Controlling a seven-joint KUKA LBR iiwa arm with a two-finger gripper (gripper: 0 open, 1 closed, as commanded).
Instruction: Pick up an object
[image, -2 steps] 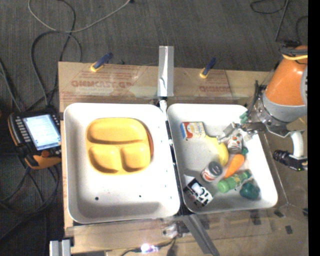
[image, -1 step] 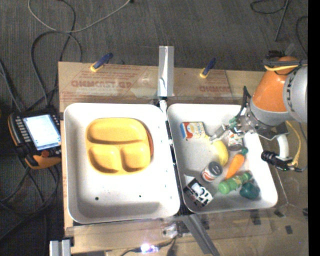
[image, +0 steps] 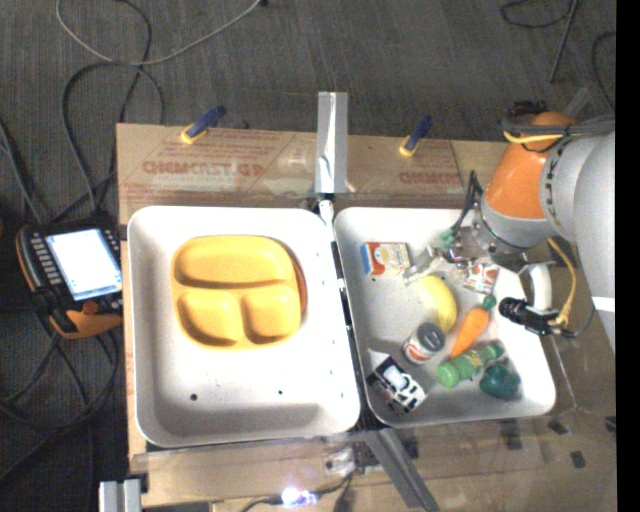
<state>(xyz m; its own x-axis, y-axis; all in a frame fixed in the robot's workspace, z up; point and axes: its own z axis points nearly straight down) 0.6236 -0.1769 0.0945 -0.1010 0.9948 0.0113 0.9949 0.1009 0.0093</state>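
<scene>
Approach step, judging by the pose: arm reaches in from the right over the right bin (image: 350, 300), gripper (image: 452, 248) low at the bin's upper middle, among the clutter. Metal fingers point left toward a small red-and-white carton (image: 385, 259); whether they are apart or together I cannot tell, too small and glare-washed. Nothing visibly sits between them, so no grasp yet. Candidate objects all lie in the right bin: a yellow banana-like fruit (image: 438, 300) just below the gripper, a carrot (image: 468, 330) beside it, a small can (image: 424, 343), a green bottle (image: 465, 366), a dark green lump (image: 499, 380), a black-and-white item (image: 397, 386) at the near edge. Left bin (image: 200, 400) holds a yellow divided tray (image: 238, 290). Next move likely calls for settling on one object, probably the carton or the fruit, then descending, closing, lifting.
</scene>
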